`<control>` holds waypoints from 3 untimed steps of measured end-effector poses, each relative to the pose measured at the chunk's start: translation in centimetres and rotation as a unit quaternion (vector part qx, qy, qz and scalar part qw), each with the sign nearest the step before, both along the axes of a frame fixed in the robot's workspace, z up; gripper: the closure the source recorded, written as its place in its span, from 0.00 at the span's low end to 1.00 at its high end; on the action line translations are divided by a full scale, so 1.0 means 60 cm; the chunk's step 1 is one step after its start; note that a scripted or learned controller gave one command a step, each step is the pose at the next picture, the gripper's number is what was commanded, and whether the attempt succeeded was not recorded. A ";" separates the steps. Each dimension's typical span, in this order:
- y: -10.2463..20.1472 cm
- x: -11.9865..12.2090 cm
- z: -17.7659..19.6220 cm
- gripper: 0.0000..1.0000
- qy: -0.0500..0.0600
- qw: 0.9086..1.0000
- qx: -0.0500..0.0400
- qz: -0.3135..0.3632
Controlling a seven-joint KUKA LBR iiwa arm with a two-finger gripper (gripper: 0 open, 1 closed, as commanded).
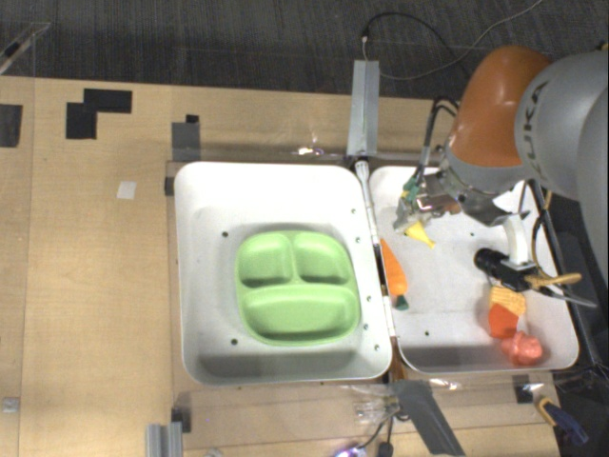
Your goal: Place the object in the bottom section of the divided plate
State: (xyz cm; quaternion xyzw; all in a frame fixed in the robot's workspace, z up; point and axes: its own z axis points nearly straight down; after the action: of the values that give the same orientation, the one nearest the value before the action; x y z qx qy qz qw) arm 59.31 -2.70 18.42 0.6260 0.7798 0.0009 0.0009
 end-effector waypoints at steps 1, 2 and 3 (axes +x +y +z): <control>0.090 -0.057 0.036 1.00 0.000 1.000 0.001 -0.015; 0.172 -0.175 0.021 1.00 0.001 1.000 0.000 0.011; 0.183 -0.176 0.000 1.00 0.000 0.974 0.000 0.227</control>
State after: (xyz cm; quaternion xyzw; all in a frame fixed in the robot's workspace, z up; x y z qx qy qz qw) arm 48.74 8.28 18.41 0.4330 0.9014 0.0011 0.0005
